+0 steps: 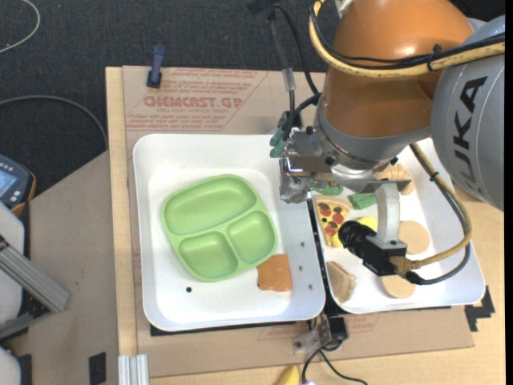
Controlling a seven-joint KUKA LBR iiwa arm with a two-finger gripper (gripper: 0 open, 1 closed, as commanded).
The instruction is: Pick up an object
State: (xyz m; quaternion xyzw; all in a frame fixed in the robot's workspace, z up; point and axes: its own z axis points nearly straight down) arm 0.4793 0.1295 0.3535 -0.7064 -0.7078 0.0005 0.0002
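My gripper [303, 176] hangs under the big orange wrist, low over the dividing wall between the two bins, at the right bin's [471, 273] left edge. Just below it in that bin lies a toy pizza slice [330, 213], with a green piece [362, 201] and a small yellow piece [367, 221] beside it. Tan round pieces [414, 233] [396, 286] and a tan wedge [341, 277] lie toward the front. The wrist hides the back of this bin.
The left bin [148, 215] holds a large green divided plate [216, 227], and an orange-brown piece [275, 273] by its front right corner. A tiny dark speck [188, 289] lies near the front. A cardboard sheet [192, 99] lies under the bins.
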